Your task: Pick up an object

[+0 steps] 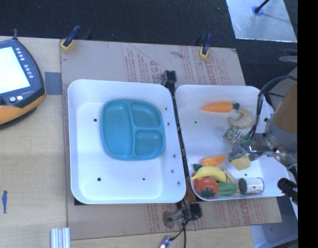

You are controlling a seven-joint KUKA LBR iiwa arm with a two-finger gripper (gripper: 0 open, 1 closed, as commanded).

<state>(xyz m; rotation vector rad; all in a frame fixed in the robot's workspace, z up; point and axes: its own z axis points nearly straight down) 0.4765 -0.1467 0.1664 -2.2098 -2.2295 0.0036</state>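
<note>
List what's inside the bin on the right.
The right bin holds a carrot, a shrimp, a green packet, a cheese wedge, a banana, a tomato and a can. The pincer covers whatever lies beneath it.

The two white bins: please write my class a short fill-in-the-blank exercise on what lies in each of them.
1. The blue divided plate lies in the ____ bin.
2. The carrot near the right bin's far wall is ____ in colour.
3. The banana lies just above the red ____.
4. The plate has ____ compartments.

Missing words: left; orange; tomato; three
</note>
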